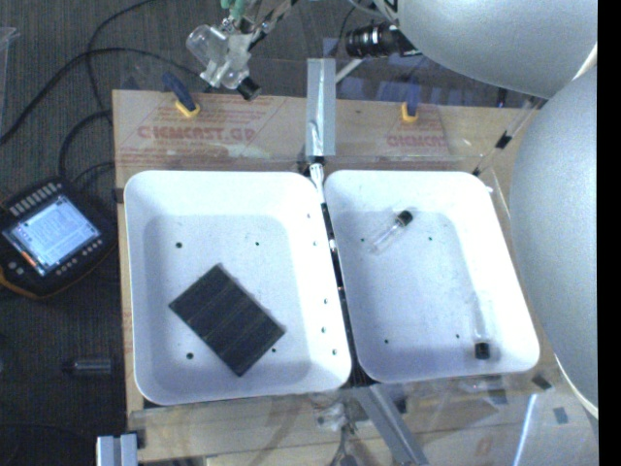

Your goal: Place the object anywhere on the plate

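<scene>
A dark ridged square plate [228, 319] lies flat in the left bin [146, 212], turned at an angle, toward the bin's front. A small clear vial with a black cap [390, 232] lies in the right bin [505, 260] near its back middle. A second clear vial with a black cap [479, 336] rests by that bin's front right corner. My gripper [229, 54] hangs high at the top of the camera view, beyond the back edge of the left bin, far from both vials and the plate.
A metal post [320, 110] stands behind the seam between the bins. Two yellow-and-blue clamps [180, 96] hold the board's back edge. A handheld control pendant [50, 236] lies left of the bench. The grey arm [563, 163] covers the right side.
</scene>
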You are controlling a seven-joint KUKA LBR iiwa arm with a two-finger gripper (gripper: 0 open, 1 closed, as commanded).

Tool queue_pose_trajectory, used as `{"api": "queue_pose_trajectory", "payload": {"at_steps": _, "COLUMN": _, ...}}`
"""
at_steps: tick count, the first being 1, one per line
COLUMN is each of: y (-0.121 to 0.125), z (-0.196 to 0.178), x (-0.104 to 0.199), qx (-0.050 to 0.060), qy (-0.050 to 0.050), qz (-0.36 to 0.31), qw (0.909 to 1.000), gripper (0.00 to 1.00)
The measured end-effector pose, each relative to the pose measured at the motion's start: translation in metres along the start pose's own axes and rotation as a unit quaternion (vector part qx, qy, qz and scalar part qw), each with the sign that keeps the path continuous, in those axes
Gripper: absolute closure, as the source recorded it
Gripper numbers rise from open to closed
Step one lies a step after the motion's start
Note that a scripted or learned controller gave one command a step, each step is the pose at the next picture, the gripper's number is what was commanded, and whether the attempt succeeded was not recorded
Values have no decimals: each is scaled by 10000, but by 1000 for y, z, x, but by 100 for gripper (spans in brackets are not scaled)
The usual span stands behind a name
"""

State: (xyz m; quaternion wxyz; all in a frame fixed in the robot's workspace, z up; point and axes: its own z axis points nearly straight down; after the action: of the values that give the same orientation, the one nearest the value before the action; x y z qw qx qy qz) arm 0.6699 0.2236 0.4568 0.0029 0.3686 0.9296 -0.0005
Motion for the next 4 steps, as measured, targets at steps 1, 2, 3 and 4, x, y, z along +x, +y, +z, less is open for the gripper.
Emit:
{"api": "queue_pose_trajectory", "payload": {"at_steps": 1, "y": 1, "z": -9, "x": 0, "qx": -3, "qy": -8, "qz": 1, "qw": 10000, "gripper": 100}}
{"api": "queue_pose_trajectory", "payload": {"at_steps": 2, "y": 1, "z": -18, "x": 0, "qx": -6, "qy": -16, "qz": 2, "qw": 10000, "gripper": 100}}
{"api": "queue_pose_trajectory", "payload": {"at_steps": 3, "y": 2, "z": -27, "x": 0, "qx": -9, "qy": -24, "qz": 3, "qw": 10000, "gripper": 100}}
{"api": "queue_pose_trajectory", "payload": {"at_steps": 4, "y": 3, "z": -36, "x": 0, "qx": -12, "qy": -34, "qz": 5, "qw": 10000, "gripper": 100}}
